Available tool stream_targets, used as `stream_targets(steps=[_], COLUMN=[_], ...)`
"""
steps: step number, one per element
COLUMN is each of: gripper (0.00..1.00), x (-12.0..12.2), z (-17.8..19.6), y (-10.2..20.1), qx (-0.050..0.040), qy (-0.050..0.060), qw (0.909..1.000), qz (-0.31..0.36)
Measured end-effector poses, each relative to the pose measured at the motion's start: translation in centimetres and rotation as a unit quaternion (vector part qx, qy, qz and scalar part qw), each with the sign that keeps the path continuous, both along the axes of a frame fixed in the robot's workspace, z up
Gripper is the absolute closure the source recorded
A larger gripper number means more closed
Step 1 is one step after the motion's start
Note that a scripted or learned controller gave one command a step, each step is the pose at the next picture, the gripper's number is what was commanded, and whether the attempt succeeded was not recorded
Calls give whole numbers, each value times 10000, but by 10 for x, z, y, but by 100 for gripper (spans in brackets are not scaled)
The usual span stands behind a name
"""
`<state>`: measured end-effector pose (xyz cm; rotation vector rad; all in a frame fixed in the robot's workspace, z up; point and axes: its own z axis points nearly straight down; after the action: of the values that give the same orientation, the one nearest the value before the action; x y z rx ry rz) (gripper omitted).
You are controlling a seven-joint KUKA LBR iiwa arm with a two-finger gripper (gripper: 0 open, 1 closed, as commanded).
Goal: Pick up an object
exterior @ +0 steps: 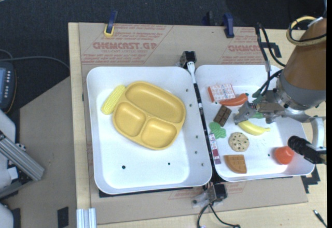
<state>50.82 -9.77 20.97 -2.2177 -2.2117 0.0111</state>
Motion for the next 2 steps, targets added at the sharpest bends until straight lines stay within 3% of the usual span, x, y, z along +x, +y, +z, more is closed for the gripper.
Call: stream_targets(steps=[1,2], gripper=[0,0], x=[3,-4], z=[5,-55], y=[0,-5], qx=[-8,2], qy=[-61,-16], qw=[10000,10000], qz=[13,6])
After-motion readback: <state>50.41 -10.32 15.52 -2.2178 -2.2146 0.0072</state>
